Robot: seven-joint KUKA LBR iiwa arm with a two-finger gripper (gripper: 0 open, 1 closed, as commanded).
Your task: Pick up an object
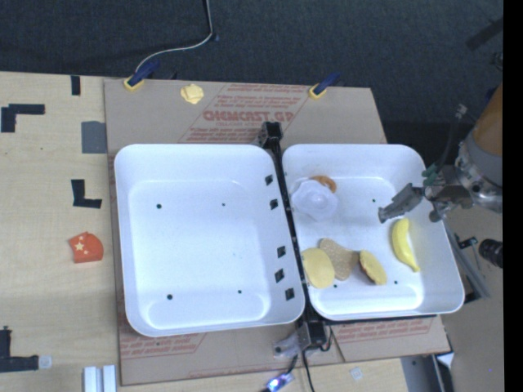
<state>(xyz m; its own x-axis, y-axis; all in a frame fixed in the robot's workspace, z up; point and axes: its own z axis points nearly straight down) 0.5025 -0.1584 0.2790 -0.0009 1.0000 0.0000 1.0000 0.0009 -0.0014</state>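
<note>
gripper (415,202) seen over right bin (425,163), fingers spread, nothing held | banana (402,244) lying just below it | left bin (131,163) alongside

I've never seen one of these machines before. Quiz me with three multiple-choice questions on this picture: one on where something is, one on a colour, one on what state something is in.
1. Where does the banana lie?
A. in the left bin
B. in the right bin
C. on the cardboard behind the bins

2. What colour is the small thing on the bench left of both bins?
A. red
B. blue
C. green

3. How does the pincer stand to the banana?
A. clamped around it
B. lifting it clear of the bin
C. just above it in the picture, with nothing gripped

Answers:
1. B, it rests by the right wall of the right bin.
2. A, the red thing lies on the wood, outside the left bin.
3. C, a dark finger points into the bin and the banana lies apart below it.
</note>
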